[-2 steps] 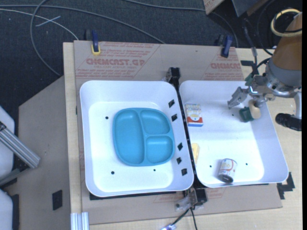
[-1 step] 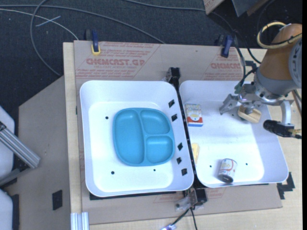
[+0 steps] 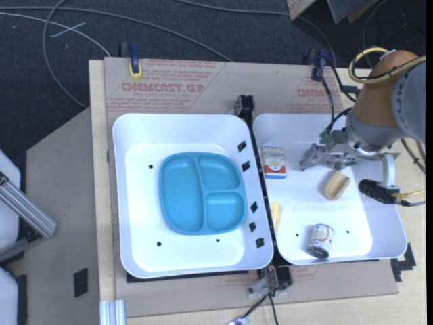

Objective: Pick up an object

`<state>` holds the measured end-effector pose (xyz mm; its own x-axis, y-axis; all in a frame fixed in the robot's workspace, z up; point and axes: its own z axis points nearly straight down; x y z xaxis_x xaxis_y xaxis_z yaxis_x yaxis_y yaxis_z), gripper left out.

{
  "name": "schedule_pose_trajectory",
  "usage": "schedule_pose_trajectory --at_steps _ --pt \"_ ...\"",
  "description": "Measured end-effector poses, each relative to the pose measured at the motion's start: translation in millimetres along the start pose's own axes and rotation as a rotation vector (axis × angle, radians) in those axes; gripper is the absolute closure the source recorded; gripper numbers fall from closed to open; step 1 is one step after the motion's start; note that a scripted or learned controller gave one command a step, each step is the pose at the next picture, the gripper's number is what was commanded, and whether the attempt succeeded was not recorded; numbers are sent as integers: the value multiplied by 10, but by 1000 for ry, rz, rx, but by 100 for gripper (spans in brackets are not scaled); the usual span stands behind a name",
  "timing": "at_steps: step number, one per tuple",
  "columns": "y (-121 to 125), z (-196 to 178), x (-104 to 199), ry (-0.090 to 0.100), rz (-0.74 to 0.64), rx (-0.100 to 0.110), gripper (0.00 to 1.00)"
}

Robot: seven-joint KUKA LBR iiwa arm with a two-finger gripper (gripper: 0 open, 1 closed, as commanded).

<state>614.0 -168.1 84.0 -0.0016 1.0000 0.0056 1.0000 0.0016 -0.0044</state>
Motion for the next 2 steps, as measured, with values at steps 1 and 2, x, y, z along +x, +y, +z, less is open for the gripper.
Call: schedule_pose_trajectory --at_steps 1,2 --pt "7 -129 -14 -4 0 -5 100" --pt "103 -606 -20 -6 0 -8 100"
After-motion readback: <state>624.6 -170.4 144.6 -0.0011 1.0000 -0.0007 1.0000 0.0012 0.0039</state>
